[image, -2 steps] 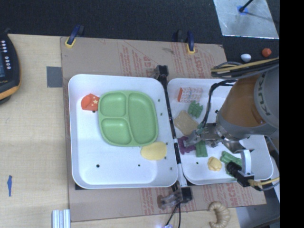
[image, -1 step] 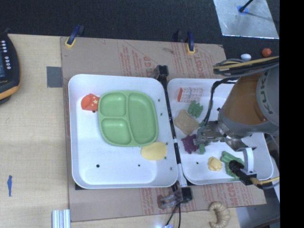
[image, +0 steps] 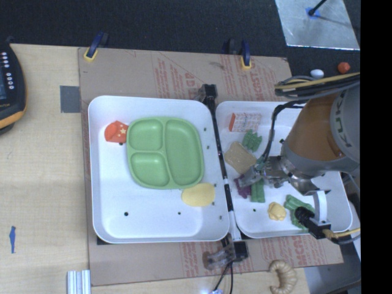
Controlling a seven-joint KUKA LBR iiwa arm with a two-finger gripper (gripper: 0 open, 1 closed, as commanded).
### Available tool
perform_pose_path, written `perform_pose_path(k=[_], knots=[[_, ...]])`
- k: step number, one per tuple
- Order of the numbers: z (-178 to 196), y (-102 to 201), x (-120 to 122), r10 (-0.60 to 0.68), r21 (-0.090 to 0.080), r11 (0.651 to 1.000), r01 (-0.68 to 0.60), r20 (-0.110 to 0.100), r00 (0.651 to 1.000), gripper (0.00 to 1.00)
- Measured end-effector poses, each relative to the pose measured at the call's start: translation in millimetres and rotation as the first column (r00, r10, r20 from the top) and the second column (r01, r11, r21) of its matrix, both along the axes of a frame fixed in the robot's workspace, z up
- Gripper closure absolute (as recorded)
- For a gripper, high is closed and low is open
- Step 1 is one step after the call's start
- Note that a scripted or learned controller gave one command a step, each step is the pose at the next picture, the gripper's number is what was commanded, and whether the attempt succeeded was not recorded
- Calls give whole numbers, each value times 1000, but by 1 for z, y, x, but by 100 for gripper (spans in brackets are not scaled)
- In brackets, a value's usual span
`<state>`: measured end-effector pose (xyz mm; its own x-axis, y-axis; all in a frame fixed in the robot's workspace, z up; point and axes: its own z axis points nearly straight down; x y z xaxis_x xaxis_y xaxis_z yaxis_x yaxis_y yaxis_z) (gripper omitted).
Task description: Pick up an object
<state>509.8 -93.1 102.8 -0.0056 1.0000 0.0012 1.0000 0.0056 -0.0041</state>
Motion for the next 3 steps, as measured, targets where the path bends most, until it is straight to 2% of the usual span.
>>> perform_pose_path(k=[1,2,3], knots=[[11,-1,0,1,-1,1000,-1,-1,1000,100],[112,-28,-10,-6,-4,1000,6,11,1000,100],[130,51,3,7,2,1000,-7,4,1000,100]])
